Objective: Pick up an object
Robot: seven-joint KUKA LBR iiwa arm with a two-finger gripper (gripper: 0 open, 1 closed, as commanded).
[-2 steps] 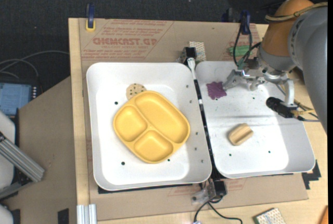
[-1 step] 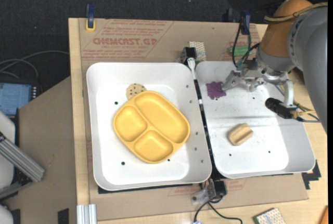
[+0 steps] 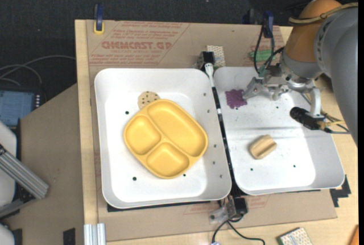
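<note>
so the gripper (image 3: 250, 92) is down in the far left corner of the right bin (image 3: 318, 178), and its fingers (image 3: 248, 94) sit right at the edge of a small purple object (image 3: 235, 98), touching or nearly so. honestly i cannot tell whether they're spread or pinched, the metal bits blur together from this angle, and nothing shows clearly between them, so i wouldn't call it held. looks to me like the reach-and-grasp step, with no lift yet. next move probably calls for getting the purple thing properly between the fingers, closing, then going straight up without dragging it into the bin wall, which is very close there. the other candidate is a tan rounded block (image 3: 262, 146), lying loose nearer the middle of the same bin, well apart from the arm (image 3: 318, 39). the left bin (image 3: 111, 175) carries a yellow divided plate (image 3: 165, 137) with a cookie (image 3: 147, 99) tucked against its far edge. as for writing, the brown board covering the surface (image 3: 142, 42) has red print that reads something like "chemcast gp", repeated in smaller lines i can't make out.
</note>
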